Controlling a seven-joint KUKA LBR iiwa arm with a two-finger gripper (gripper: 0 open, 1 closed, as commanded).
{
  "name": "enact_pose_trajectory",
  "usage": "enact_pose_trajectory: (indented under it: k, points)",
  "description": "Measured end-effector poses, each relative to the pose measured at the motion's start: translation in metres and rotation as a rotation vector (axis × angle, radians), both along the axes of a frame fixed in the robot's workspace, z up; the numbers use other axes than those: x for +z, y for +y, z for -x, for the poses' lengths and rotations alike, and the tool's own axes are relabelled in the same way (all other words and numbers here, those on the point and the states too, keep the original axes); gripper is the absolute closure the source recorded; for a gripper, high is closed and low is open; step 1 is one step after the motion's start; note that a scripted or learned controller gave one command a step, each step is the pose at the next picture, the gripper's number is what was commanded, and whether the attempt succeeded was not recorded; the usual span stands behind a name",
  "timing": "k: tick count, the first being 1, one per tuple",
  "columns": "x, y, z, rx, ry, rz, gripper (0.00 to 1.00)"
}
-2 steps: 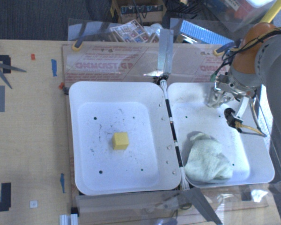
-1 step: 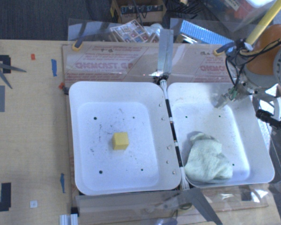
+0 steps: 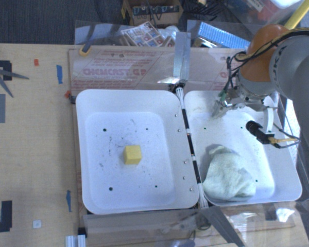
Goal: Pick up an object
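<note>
A crumpled white cloth (image 3: pixel 227 176) lies nearest the camera, bunched in the near part of the right bin (image 3: pixel 283 189). The gripper (image 3: pixel 220 107) hangs over the far left part of that same bin, well apart from the cloth; whether its jaws are apart or together cannot be told from this angle, and nothing shows between them. The grey arm (image 3: pixel 288 60) with its orange band (image 3: pixel 262 53) reaches in from the right. A small yellow block (image 3: pixel 133 154) sits alone near the middle of the left bin (image 3: pixel 92 107), whose floor is scuffed with dark specks. Both bins rest on a pale wooden bench (image 3: pixel 28 148) with blue tape marks. Beyond them lie a clear sheet with red lettering (image 3: pixel 121 68) and a cardboard box (image 3: pixel 149 4).
</note>
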State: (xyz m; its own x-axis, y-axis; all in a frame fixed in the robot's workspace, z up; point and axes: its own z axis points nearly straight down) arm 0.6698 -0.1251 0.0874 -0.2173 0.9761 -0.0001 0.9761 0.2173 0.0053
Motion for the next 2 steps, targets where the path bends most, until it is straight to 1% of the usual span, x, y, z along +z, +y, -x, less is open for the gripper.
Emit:
enact_pose_trajectory:
  k: [1,2]
  points:
    - [0.002,-0.075,0.003,-0.213,0.003,0.002,1.0]
    - [0.017,-0.001,0.003,-0.557,0.01,0.0,1.0]
